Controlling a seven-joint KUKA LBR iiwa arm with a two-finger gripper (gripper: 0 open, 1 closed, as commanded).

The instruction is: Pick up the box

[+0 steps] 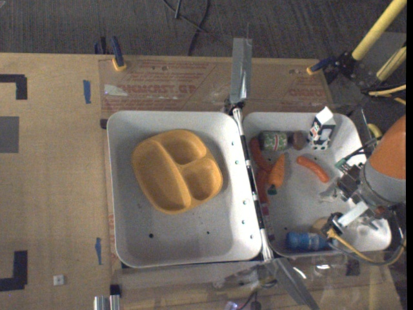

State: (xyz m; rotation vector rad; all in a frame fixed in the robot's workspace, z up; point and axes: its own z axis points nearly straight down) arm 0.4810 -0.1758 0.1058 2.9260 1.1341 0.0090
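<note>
Two shallow white bins sit side by side on a desk. The left bin holds a yellow divided plate. In the right bin, the box — a small black-and-white carton — stands near the upper right corner, close to a green can. The claw hangs over the bin's lower right — apart from the box; I cannot tell whether it is open or closed.
</note>
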